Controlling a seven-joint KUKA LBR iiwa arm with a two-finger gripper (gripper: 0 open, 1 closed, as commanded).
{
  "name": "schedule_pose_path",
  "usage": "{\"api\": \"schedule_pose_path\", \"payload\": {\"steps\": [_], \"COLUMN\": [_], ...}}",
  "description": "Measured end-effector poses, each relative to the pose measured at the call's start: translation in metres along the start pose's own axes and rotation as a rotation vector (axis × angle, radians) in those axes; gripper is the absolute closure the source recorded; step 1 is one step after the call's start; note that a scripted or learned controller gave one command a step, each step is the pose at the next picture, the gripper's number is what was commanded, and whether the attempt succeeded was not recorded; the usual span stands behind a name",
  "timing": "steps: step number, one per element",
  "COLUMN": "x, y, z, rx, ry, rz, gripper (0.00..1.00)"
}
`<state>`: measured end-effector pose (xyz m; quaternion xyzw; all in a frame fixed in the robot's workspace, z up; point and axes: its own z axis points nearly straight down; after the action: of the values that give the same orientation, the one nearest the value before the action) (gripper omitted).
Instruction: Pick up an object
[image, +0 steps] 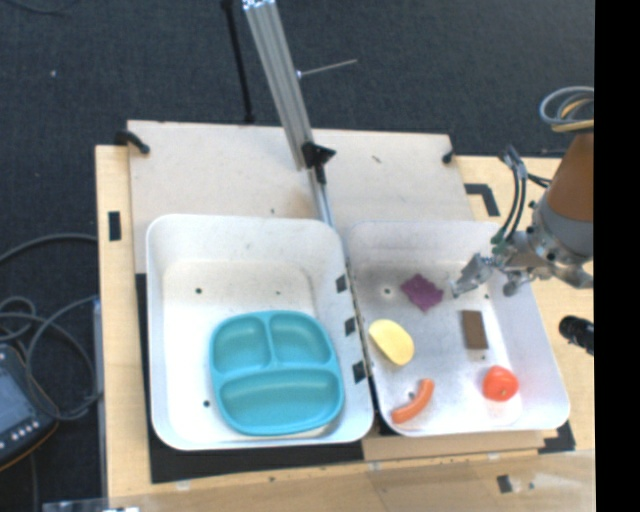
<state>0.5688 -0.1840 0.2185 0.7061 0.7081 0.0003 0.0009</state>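
Lying flat in the right bin (545, 345), just below the gripper (490, 272), a small brown block (474, 329) can be seen. It is probably light and hard. It is best pinched across its two long sides. Whether anything is held by the gripper cannot be told.

The KUKA arm (572, 190) wears an orange band above a grey wrist, with pale looped cables near its top, dark green cables down its side, and a metallic grey gripper (487, 277)
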Motion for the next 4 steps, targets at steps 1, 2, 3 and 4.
{"api": "schedule_pose_path", "payload": {"steps": [1, 2, 3, 4], "x": [0.0, -0.009, -0.015, -0.016], "y": [0.0, 0.005, 0.007, 0.007], "z": [0.0, 0.048, 0.109, 0.118], "rx": [0.0, 0.004, 0.004, 0.002], "ry": [0.0, -0.001, -0.001, -0.001], "rz": [0.001, 0.004, 0.004, 0.006], "gripper": [0.0, 0.0, 0.0, 0.0]}}
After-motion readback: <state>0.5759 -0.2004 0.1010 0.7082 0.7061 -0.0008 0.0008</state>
